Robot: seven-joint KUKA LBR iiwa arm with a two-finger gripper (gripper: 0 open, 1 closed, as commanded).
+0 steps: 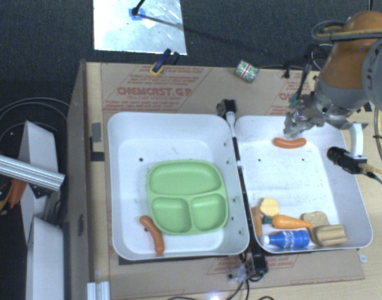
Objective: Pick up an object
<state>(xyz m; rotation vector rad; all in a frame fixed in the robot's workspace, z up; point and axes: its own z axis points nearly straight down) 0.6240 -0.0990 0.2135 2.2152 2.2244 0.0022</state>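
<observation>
Gripper (295, 129) hangs just above the sausage (289, 143) in the right bin (350, 199); its opening cannot be determined. Recommend descending straight, straddling the sausage's narrow width before closing.

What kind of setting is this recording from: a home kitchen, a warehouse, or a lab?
Most likely a robotics lab bench set up for picking trials. Two white bins sit side by side on a board, holding toy food such as a hot dog and a green divided tray. Loose cables lie beside the bench.
</observation>
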